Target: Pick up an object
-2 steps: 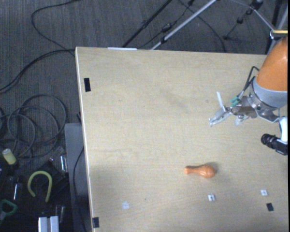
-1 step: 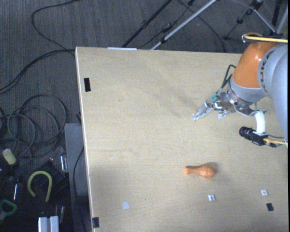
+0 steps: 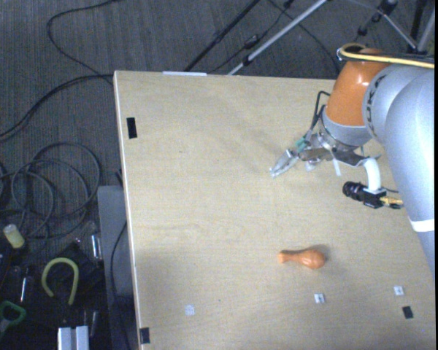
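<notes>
At right of centre in the frame, the gripper (image 3: 279, 168) hangs over the tan bench surface (image 3: 204, 195), reaching in from the grey arm (image 3: 409, 144) with its orange band (image 3: 348, 93) at upper right. Fingers point toward the left; at this resolution I cannot tell whether they are spread or pressed together. Nothing visible between them.

Candidate object: a small orange pear-shaped item (image 3: 304, 257), possibly a toy gourd or drumstick, lying flat in the lower right-centre of the frame. Narrow neck points left, bulb to the right. It sits well apart from the gripper, lower in the frame, nothing touching it.

Other items: a black clip-like part (image 3: 365, 192) hanging beside the wrist, small markers (image 3: 319, 297) near the lower edge, cables (image 3: 36, 188) on the floor at left.

Status, as judged: approach not yet made; pick not begun.

Risks:
- Object is rounded and tapered; a closing grasp on the bulb could squeeze it out sideways.
- It lies low on the surface, so a shallow descent would close on air, and too deep a one would strike the bench.
- A grasp across the thin neck may let the heavier bulb swing and slip.
</notes>
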`<state>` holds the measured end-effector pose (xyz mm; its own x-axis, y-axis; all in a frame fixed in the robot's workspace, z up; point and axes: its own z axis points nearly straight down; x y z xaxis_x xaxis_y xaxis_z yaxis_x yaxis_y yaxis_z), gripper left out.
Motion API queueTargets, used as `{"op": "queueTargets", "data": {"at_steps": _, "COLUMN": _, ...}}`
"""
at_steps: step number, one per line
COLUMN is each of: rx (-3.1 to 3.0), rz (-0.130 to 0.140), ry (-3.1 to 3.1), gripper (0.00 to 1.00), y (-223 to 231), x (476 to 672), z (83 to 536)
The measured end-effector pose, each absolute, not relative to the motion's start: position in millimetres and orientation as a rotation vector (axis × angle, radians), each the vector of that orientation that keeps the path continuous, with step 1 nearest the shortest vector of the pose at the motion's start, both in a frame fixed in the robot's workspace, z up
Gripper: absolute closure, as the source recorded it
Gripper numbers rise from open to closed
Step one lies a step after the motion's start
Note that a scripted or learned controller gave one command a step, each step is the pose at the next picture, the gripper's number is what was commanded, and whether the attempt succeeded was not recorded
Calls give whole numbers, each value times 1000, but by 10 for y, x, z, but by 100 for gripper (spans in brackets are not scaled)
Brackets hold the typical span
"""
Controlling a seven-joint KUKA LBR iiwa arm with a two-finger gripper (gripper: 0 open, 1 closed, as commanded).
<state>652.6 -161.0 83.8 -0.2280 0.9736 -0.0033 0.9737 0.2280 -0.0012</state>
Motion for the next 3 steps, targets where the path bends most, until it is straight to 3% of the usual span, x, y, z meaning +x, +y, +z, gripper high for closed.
{"op": "queueTargets", "data": {"at_steps": 1, "rx": 1901, "rz": -4, "ry": 2497, "gripper": 0, "y": -2065, "x": 6686, "z": 1139}}
{"op": "queueTargets", "data": {"at_steps": 2, "rx": 1479, "rz": -3, "ry": 2770, "gripper": 0, "y": -1873, "x": 6689, "z": 921}}
{"op": "queueTargets", "data": {"at_steps": 3, "rx": 1476, "rz": -1, "ry": 2769, "gripper": 100, "y": -1860, "x": 6699, "z": 1020}}
